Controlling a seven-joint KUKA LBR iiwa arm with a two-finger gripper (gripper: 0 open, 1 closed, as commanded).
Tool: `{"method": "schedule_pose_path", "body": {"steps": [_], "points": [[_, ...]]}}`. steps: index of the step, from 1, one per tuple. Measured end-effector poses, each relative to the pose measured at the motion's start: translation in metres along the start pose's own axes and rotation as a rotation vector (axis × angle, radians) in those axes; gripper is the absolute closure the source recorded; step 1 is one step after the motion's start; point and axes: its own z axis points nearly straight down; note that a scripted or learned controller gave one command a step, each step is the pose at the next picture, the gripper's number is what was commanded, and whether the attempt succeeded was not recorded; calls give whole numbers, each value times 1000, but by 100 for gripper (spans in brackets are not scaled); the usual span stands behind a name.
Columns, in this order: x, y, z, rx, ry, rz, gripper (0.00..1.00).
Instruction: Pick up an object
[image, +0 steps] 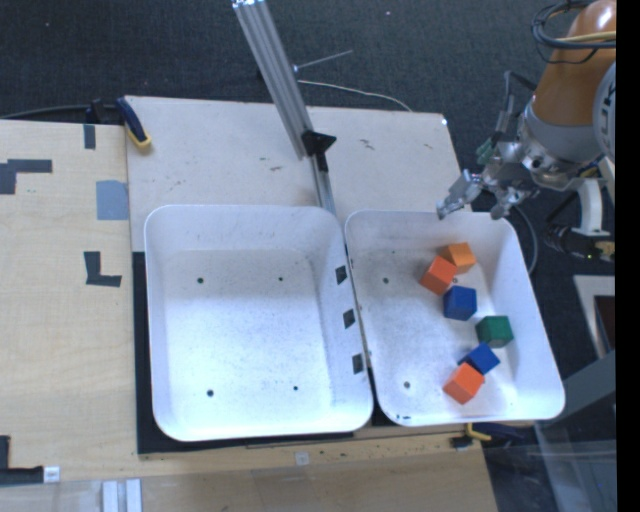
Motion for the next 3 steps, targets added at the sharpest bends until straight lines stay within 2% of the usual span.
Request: {"method": "schedule_pose_path", "body": {"steps": [1, 2, 3], "points": [[0, 0, 0, 0, 0, 0, 0], [10, -21, -86, -10, 0, -1, 0], [-16, -27, 56, 8, 1, 2, 0]]}}
